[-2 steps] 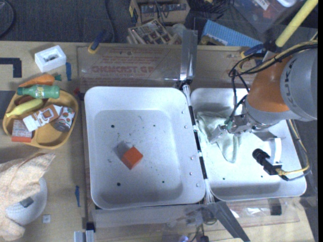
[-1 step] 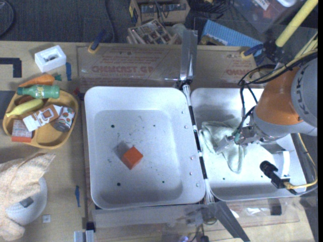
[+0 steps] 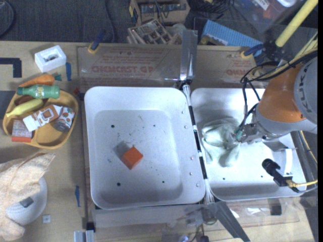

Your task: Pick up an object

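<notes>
The pincer (image 3: 239,135) is low in the right bin (image 3: 242,183), buried in a pale crumpled cloth-like thing (image 3: 219,137); whether it is open or closed I cannot tell from here, the picture being smeared there. The likely trouble: limp fabric slipping out or trailing when lifted, since nothing shows a firm hold. Well off to the pincer's left, in the left bin (image 3: 101,115), an orange block (image 3: 133,157) lies apart. Beyond that bin, a clear panel (image 3: 128,67) reads roughly "CHEMCAST GP".
</notes>
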Action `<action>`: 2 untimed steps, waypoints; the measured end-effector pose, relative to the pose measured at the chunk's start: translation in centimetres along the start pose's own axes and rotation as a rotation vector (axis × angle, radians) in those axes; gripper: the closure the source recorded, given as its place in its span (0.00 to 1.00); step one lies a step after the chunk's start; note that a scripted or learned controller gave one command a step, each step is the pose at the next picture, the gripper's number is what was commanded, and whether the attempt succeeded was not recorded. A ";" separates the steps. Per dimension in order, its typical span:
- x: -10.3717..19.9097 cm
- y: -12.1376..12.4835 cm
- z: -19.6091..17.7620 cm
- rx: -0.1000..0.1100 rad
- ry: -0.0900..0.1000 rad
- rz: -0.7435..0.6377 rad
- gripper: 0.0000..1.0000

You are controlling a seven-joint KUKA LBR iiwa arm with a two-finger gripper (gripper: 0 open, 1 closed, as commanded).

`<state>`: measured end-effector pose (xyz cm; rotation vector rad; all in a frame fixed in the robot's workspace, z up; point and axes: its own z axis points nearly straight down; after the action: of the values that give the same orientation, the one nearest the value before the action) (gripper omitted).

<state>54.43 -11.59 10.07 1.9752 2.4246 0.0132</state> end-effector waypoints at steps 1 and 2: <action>2.9 2.9 -15.7 0.015 0.004 0.017 1.00; 2.9 2.9 -15.7 0.014 0.004 0.017 0.00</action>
<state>56.39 -8.08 25.80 2.0032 2.4176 -0.0001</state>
